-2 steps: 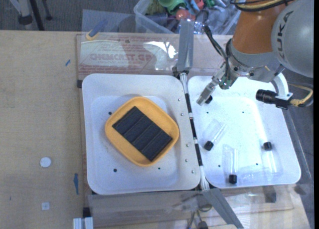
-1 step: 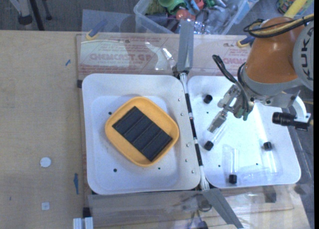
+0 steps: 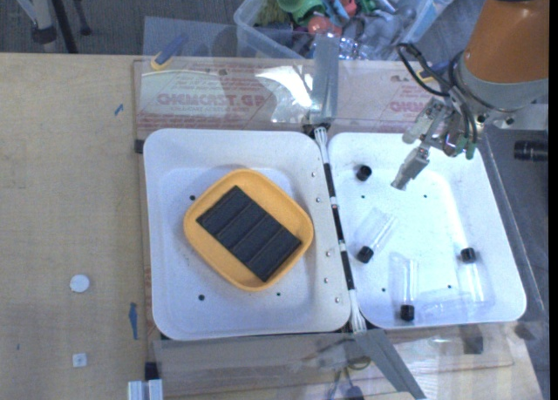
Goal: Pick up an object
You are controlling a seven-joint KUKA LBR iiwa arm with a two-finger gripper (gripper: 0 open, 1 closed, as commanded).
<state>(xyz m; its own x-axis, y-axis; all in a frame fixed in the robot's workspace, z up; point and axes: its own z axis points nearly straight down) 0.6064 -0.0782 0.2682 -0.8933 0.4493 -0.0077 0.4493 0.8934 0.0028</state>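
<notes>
A yellow square dish (image 3: 288, 206) with a black ribbed pad (image 3: 248, 231) on it lies in the left bin (image 3: 166, 163). In the right bin (image 3: 497, 215) lie several clear plastic pieces, one at the middle (image 3: 375, 228) and others near the front (image 3: 440, 304). Small black caps (image 3: 364, 172) are scattered among them. My gripper (image 3: 400, 163) hangs over the back of the right bin, tilted down to the left. It is open, with nothing between its fingers (image 3: 410, 167). It stands just right of the back black cap and apart from it.
A clear tub (image 3: 261, 19) of colourful toys stands behind the bins. A metal divider (image 3: 336, 215) runs between the two bins. Wooden bench top (image 3: 61, 172) lies to the left. The orange arm band (image 3: 510, 32) looms at the upper right.
</notes>
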